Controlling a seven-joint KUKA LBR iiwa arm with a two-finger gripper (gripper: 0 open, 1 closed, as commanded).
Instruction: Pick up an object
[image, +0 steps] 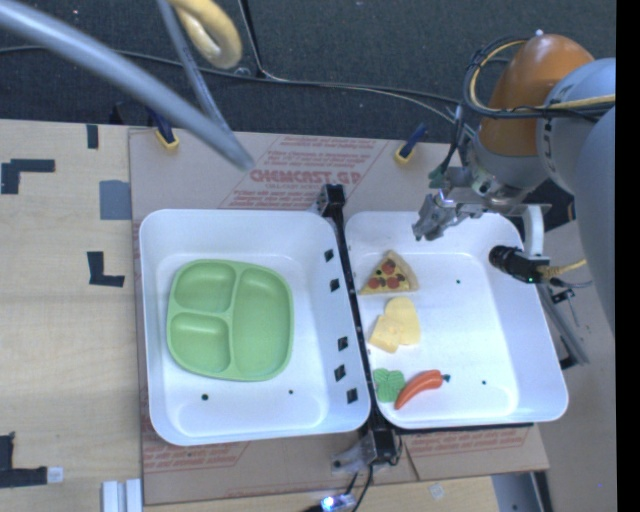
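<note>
Two shallow white bins sit side by side on a printed cardboard sheet (300, 170) laid over a pale wooden bench (60, 300); dark floor runs behind it. The left bin (160, 390) holds a green divided plate (230, 318). In the right bin (500, 390), toward nine o'clock, lie a toy pizza slice (388, 273), a yellow cheese piece (397, 326), a green leafy piece (388, 382) and an orange-red carrot (420, 386). The gripper (430, 222) hangs above the right bin's twelve o'clock rim, apart from the toys; whether its fingers are apart, I cannot tell.
</note>
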